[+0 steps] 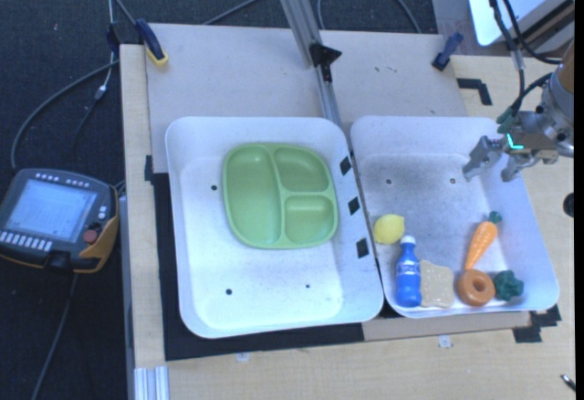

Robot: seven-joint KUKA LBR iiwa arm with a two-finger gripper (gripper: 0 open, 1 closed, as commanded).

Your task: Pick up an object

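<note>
While nothing had yet been grasped, the gripper (494,161) hung over the right bin's (415,184) far right side, its two fingers spread apart with only bare bin floor showing between them.

The candidates lay bunched along that bin's near edge: a carrot (481,244) closest to the gripper, a doughnut (474,287), a slice of toast (437,284), a blue bottle (408,272) and a lemon (389,227). The step looked like the approach; next the arm would need to travel toward the carrot, descend astride it, and close.
</note>
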